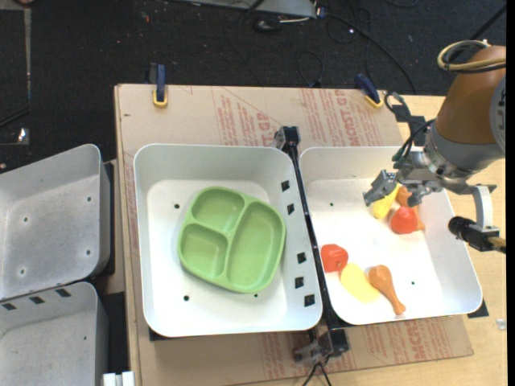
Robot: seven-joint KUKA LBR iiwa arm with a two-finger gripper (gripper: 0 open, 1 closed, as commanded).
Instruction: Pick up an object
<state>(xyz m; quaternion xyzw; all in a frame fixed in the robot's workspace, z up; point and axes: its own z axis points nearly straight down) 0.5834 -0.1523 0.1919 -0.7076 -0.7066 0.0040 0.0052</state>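
Two bins (153,215) side by side on desk: green divided plate (232,238) parked left, toys loose right. Claw (394,190) low over yellow piece (382,208) beside red one (405,220); grip state impossible to tell.

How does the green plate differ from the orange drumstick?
The green plate is broad with three compartments; the orange drumstick is small and narrow. The plate lies alone in the left bin; the drumstick lies in the right bin, touching a yellow piece. Both lie away from the gripper.
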